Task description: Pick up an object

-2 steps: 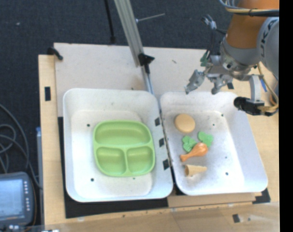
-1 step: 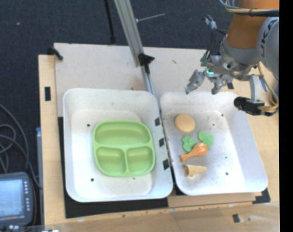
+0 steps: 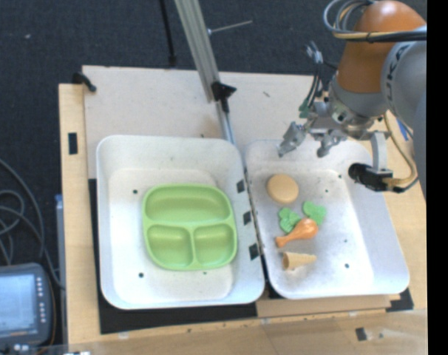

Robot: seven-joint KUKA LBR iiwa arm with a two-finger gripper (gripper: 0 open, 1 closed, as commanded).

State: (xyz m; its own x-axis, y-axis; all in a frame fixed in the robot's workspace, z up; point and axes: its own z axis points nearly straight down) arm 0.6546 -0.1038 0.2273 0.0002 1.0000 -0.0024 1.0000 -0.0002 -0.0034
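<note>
My gripper (image 3: pixel 306 143) hangs open over the far edge of the right bin (image 3: pixel 372 272), with nothing between its fingers. Below it in that bin lie a round tan bun (image 3: pixel 283 188), two green leafy pieces (image 3: pixel 301 216), an orange drumstick (image 3: pixel 298 232) and a tan cone (image 3: pixel 298 259). The bun is the nearest, a little toward the camera from the fingertips. The gripper touches none of them.
The left bin (image 3: pixel 120 198) holds a green three-compartment plate (image 3: pixel 189 225). A slanted metal post (image 3: pixel 198 43) rises behind the bins, near the seam between them. The right half of the right bin is bare.
</note>
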